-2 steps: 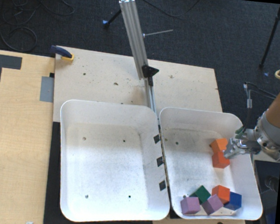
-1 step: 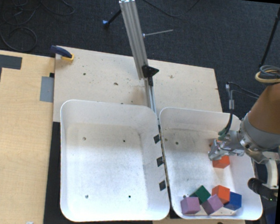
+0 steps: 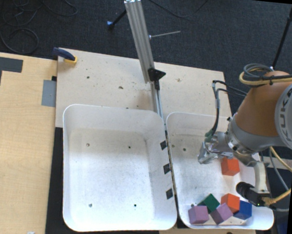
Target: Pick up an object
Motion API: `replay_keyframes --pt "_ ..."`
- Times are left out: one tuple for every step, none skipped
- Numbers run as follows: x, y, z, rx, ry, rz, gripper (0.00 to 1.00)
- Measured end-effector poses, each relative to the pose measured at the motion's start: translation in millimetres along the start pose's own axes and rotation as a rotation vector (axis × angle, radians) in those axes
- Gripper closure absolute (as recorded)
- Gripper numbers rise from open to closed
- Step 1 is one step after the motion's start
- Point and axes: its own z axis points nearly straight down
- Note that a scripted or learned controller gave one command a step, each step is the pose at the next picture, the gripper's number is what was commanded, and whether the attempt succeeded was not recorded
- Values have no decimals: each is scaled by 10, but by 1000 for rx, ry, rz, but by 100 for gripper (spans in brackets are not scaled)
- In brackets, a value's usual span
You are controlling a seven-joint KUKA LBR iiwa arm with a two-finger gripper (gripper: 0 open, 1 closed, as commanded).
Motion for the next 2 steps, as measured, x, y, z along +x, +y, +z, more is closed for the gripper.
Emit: replay_keyframes --pt "585 -58 -34 2 0 1 100" --pt "1006 34 -152 -1 -2 2 100"
